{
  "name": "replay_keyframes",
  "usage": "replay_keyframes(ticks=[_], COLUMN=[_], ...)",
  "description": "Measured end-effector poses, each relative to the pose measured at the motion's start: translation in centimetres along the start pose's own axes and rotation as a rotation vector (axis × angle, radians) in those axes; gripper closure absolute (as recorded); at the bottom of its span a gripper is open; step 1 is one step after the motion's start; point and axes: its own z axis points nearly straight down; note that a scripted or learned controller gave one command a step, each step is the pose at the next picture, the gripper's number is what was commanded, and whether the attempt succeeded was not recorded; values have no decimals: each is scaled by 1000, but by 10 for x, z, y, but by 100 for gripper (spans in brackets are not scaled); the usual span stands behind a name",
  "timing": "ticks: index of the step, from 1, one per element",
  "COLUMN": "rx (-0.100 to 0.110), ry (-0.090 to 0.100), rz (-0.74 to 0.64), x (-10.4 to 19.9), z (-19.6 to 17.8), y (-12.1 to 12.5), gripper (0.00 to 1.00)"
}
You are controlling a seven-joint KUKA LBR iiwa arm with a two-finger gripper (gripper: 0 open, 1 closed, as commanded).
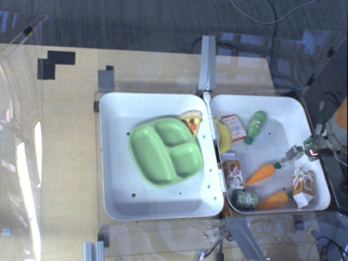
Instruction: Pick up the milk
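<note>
**Milk tucked in the near-right corner, gripper just above it**

Hovering over the right bin [272, 103]: gripper [289, 157], reaching in from the right edge. Open or clenched? Impossible to read from this angle, and nothing visibly held. Milk [303, 186], taken to be the small brown-and-white carton, sitting just camera-side of the gripper and slightly to its right. Long axis running roughly from far to near, white end toward the near wall. Tight quarters: right wall just beside the carton, near wall close below, lower carrot [272, 200] next to it on the left. Upper carrot [261, 174] lying by the gripper tip. Best open room probably from above.
</note>
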Motion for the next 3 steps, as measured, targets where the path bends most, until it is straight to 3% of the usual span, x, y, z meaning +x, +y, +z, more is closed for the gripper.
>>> replay_keyframes(ticks=[1,2,3], rx=[-2,-3,-9], ry=[-1,-1,-4], rz=[-134,-281,-331], x=[2,2,84], z=[25,48,79], y=[-14,-14,-1], gripper=[0,0,0])
